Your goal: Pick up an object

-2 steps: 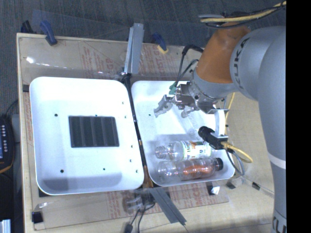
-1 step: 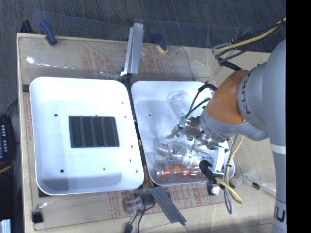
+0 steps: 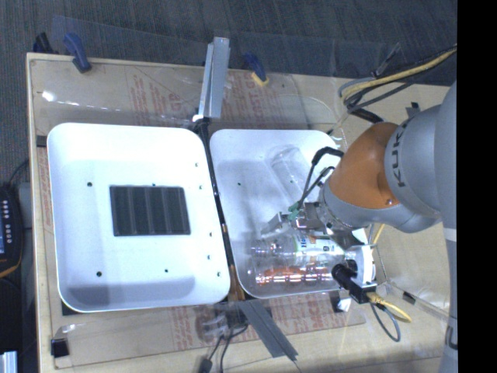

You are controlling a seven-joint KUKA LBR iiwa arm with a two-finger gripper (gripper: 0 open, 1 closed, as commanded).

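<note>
The bench [image 3: 46, 84] carries two shallow white bins side by side, and clear sheeting is clamped along its far edge with blue clips [image 3: 76, 51]. The left bin [image 3: 78, 162] holds a dark ribbed rectangular grate [image 3: 149, 210] near its middle. The right bin [image 3: 241, 169] sits just beside it, the two rims nearly touching along the centre line, where a grey metal bar [image 3: 213, 76] rises toward the bench's far edge.

The arm [image 3: 411, 169] comes in over the bench's right edge, grey with its orange band [image 3: 361, 169] above the wrist, and bends down over the right half of the right bin. Yellow and black cables [image 3: 388, 80] trail over the bench's far right corner.

The gripper [image 3: 299, 220] hangs low in the right bin, toward its near right corner, over a cluster of clear plastic things. Whether its fingers are spread or pressed together cannot be told, since the wrist housing and the transparent clutter blur them.

A clear plastic bottle [image 3: 291, 274] with reddish contents lies on its side along the near edge of the right bin, just below the gripper. A second clear container [image 3: 286, 163] lies tilted toward the far right part of that bin, near the arm's wrist. Yellow-handled pliers [image 3: 392, 308] rest on the bench beyond the bin's near right corner.
</note>
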